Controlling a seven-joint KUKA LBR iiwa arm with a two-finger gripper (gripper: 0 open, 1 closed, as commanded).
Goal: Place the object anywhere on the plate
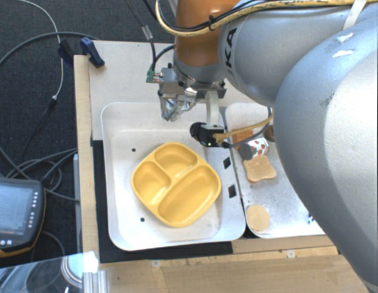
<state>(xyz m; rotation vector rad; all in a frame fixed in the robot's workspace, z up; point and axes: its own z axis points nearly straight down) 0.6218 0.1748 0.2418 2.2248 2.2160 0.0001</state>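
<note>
Two shallow white bins sit side by side on the desk (116,72), and the yellow three-compartment plate (177,185) lies flat in the left bin (106,163), turned at an angle so its divider runs diagonally. All three of its compartments are bare, so the placing is not yet done. The gripper (172,110) hangs just beyond the plate's far rim, over the back wall of that bin. From this slanted view I cannot tell whether it is spread or pressed together, nor whether it carries anything. To the right of the plate, across the wall that separates the bins, the right bin (286,200) holds the likely candidates for the object: a toy toast slice (260,170) level with the plate's middle, a round tan disc (258,217) nearer the camera than the plate's right edge, and a small white-and-red piece (258,145) partly hidden by the arm. They lie apart from one another, which probably leaves room for a grasp from above.
</note>
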